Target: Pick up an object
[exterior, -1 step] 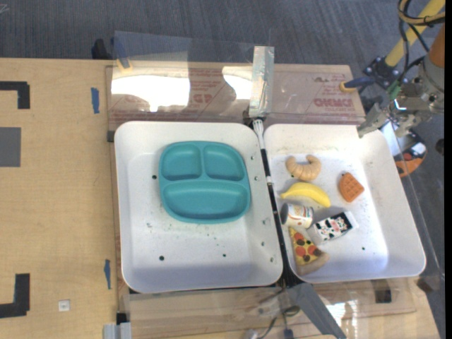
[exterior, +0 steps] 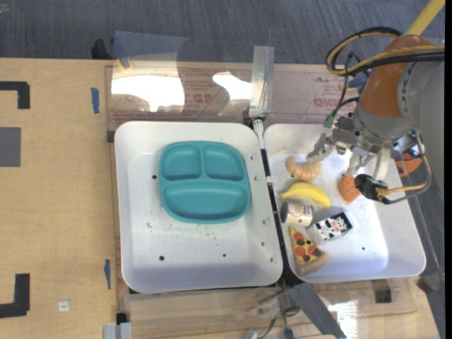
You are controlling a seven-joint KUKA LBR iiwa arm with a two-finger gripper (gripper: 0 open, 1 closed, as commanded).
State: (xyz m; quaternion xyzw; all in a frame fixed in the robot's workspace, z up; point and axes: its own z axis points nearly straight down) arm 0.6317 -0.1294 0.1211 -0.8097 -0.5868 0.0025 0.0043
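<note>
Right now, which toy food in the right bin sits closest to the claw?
The orange piece, just below the claw. The croissant, banana and pizza slice all lie farther left.

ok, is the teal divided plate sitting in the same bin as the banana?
No. The teal plate lies in the left bin, while the banana lies in the right bin.

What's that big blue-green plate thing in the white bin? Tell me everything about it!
The plate is teal, looks like smooth plastic, and has rounded corners. Raised ridges split it into three sections: two smaller ones along the far side and one wide one along the near side. All three look empty. It lies flat, right side up, slightly above the middle of the left bin, resting on the bin's white floor. Nothing else touches it, and the toy food lies in the other bin.
</note>
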